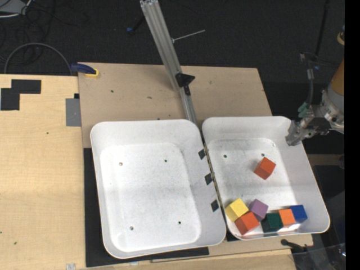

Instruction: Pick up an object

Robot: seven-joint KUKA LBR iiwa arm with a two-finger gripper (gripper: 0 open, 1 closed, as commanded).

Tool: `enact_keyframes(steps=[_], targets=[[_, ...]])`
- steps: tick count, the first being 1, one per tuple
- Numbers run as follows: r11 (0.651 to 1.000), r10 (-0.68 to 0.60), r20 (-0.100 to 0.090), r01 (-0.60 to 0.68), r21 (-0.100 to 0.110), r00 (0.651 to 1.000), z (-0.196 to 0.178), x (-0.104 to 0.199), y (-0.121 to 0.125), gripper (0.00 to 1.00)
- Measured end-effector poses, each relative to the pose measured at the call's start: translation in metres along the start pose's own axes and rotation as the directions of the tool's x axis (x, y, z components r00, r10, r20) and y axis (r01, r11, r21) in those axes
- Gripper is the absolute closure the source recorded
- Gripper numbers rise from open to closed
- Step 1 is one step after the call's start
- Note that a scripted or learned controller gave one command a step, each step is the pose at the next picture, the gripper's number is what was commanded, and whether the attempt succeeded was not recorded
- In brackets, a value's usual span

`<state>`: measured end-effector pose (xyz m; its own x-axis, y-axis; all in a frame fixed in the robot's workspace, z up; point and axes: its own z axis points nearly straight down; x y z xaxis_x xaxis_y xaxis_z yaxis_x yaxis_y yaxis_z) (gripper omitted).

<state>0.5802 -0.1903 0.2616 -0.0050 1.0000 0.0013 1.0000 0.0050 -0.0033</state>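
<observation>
Gripper (296,135): I see it over the right bin's (247,125) far right corner; fingers, I cannot tell
Red cube (264,167): alone mid-bin
Other blocks (264,215): clustered along near edge
Left bin (112,131): beside it

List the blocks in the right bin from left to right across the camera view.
Yellow block → red-orange block → purple block → lone red block → green block → orange block → blue block. All lie in the right bin.
</observation>
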Motion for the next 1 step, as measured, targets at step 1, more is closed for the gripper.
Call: enact_keyframes(steps=[1], targets=[[1.0,0.0,0.0,0.0,0.001,1.0,0.0004,0.0,-0.0001,0.0]])
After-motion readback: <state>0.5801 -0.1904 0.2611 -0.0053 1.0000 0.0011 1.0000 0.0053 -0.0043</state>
